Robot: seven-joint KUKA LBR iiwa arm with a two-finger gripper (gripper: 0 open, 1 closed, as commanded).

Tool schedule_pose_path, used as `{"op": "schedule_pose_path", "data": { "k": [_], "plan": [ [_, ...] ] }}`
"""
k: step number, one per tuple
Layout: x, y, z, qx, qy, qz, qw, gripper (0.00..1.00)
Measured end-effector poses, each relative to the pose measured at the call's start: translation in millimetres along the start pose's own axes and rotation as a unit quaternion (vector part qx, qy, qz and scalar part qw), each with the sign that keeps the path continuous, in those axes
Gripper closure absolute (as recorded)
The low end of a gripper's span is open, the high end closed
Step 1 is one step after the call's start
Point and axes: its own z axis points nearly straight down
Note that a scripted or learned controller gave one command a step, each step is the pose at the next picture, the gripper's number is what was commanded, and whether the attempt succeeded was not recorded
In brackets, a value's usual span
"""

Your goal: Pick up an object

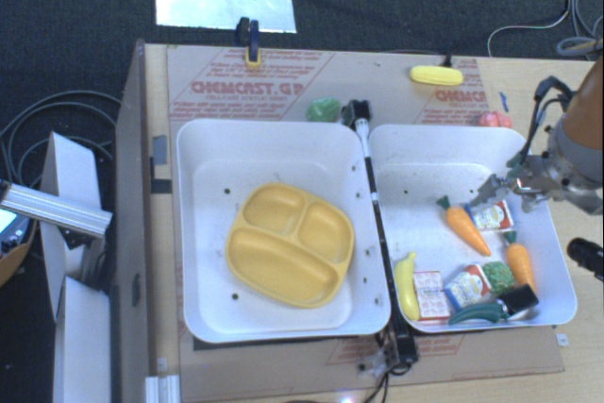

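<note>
Progress stands at the approach stage: you have nothing lifted yet, as far as the view shows. The tool [514, 187] sits low over the upper right part of the right bin [415, 156], with the arm [580, 132] coming in from the right. Whether the tool is open or closed cannot be told; its tip is small and dark against the bin and no object is seen in it.

Candidates lie in the right bin. A carrot [465, 226] lies slantwise just left of the tool, touching a small packet [492, 218] that sits directly below the tool. A second carrot [519, 264] lies near the right wall. Along the bottom wall you have a banana [407, 286], a red-and-white packet [429, 294], another packet [464, 286], a green piece [497, 277] and a green-handled item with a black end [491, 310].

The left bin [203, 165] holds a yellow tray [289, 243]. On the bench [377, 75] beyond the bins lie a yellow object [436, 75] and a green one [324, 110].

Remaining, by my judgement: descent, closure, lift. The nearest likely target is the packet or the first carrot; their contact risks a double or slipped grasp.
</note>
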Motion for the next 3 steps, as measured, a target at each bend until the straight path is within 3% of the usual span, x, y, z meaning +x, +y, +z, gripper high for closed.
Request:
{"op": "schedule_pose_path", "data": {
  "k": [1,2,3],
  "plan": [
    [-2.9,5.3,139.3,0.003,0.001,0.001,1.0,0.0],
    [-3.4,7.2,122.3,-0.001,0.0,0.001,1.0,1.0],
    [80.5,16.8,34.1,-0.003,0.001,-0.004,1.0,1.0]
  ]
}}
